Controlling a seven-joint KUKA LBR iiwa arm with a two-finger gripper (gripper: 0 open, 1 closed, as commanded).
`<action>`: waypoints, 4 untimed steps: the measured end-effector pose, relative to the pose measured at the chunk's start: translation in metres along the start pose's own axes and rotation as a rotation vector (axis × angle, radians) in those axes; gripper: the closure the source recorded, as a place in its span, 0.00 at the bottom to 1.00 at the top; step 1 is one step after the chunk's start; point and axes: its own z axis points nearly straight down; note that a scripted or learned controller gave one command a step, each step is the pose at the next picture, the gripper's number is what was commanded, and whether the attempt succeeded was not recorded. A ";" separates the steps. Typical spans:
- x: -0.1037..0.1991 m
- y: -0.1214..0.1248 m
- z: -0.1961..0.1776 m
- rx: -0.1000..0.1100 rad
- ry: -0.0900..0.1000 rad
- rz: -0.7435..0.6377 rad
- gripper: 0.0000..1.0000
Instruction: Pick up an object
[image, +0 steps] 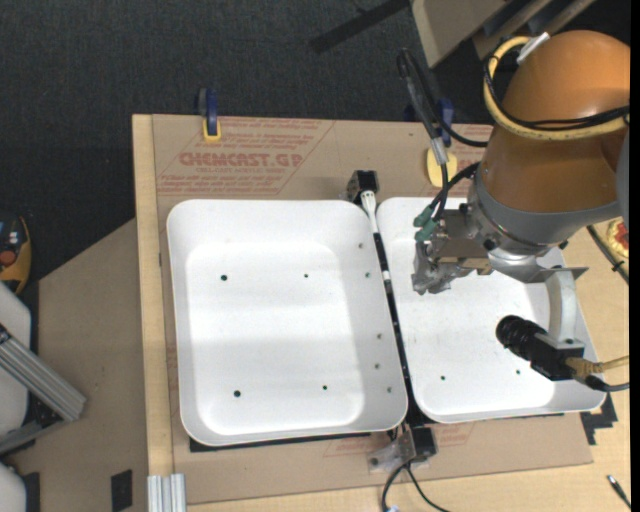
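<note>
Arm: closest to the lens by far. The orange band (560, 110) bulges at top right, with the grey wrist hung below it over the right bin.
Claw (432, 278): pointed down into the right bin's upper-left part, close to the divider. A shadow is thrown on the white floor under it. Wide or narrow honestly can't be told from this angle, and nothing can be made out in its grip.
Object to pick: where it is, and what it looks like, can't be told from this shot. Nothing pickable can be made out on the white of either bin.
Right bin (480, 405): shallow, white, rounded corners, with a couple of tiny dark dots marked on its floor near the front.
Left bin (270, 330): same shape, sat just beside the right one. Four small dark dots are spread over its floor, and a soft band of shadow is laid across the middle.
Divider (385, 290): a thin black strip run between the two bins, capped by a black clip at the far end (362, 185) and another at the near end (418, 442).
Bench (150, 300): covered in brown board, with red "CHEMCAST GP" lettering (240, 157) printed behind the left bin.
Clamp (208, 105): blue, pinned on the board's far edge.
Rail (40, 385): a bit of aluminium extrusion, seen at lower left off the bench.
</note>
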 end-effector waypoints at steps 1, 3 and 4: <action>0.041 0.057 -0.083 -0.025 0.002 -0.003 1.00; 0.119 0.119 0.090 -0.006 0.000 -0.003 1.00; 0.168 0.124 0.031 -0.019 0.004 -0.003 1.00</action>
